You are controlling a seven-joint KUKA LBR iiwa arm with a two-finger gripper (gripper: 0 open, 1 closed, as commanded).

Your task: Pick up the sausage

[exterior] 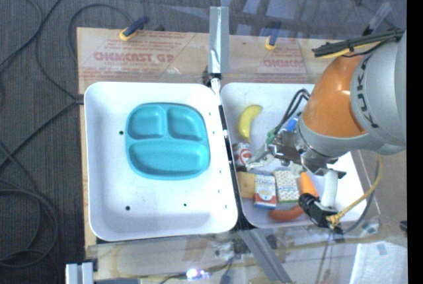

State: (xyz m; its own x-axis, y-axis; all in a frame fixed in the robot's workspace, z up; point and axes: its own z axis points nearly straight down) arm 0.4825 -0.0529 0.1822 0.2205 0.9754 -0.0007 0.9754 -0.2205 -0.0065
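The sausage (pixel 285 214), reddish-brown and lying flat, rests against the front wall of the right bin (pixel 360 177), just below two small cartons. My gripper (pixel 283 146) hangs over the middle of that bin, under the orange-banded wrist, some way behind the sausage and apart from it. The wrist hides the gripper's tips. Nothing can be seen held.
In the right bin are a yellow banana (pixel 249 119) at the back, a red-and-white can (pixel 242 156) by the left wall, a white carton (pixel 264 189), a green-patterned carton (pixel 286 185) and an orange carrot (pixel 307 181). The left bin (pixel 106 197) holds a teal divided plate (pixel 168 141).
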